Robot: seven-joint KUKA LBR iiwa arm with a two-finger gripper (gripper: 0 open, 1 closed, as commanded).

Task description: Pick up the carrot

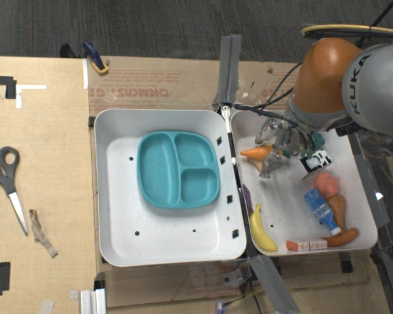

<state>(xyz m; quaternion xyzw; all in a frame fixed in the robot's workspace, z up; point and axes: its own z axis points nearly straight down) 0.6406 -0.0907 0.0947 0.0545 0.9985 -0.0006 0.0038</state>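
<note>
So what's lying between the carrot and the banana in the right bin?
Bare white bin floor lies between the carrot and the banana, as the camera view shows.

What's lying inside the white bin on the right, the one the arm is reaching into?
In the right bin lie a carrot by the gripper, a banana, a blue bottle, a drumstick and a sausage. The arm covers the far corner.

"KUKA" stands on the grey arm (373, 90); mirrored print on the cardboard (144, 90) is unreadable.
</note>
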